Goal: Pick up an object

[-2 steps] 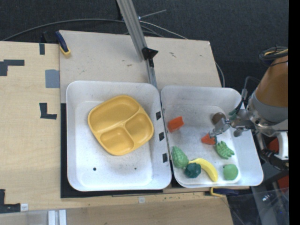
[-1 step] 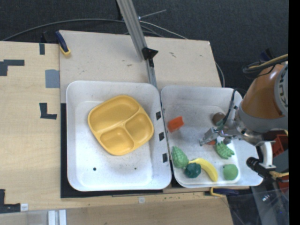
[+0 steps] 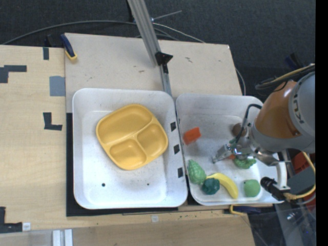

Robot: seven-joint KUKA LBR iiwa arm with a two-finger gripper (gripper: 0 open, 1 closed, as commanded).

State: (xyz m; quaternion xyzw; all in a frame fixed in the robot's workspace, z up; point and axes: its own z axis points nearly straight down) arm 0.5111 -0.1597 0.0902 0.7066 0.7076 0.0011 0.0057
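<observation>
The hand (image 3: 231, 154) hangs just beside a green object (image 3: 245, 162), possibly touching; its grip cannot be told.

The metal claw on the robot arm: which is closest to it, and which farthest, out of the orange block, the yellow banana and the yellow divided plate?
Measured from the gripper in the camera view:
1. Yellow banana, in the right bin, below the gripper in the picture.
2. Small orange block, same bin, to the picture's left. These two are nearly too close to call.
3. Yellow three-compartment plate, in the left bin, clearly farthest.
</observation>
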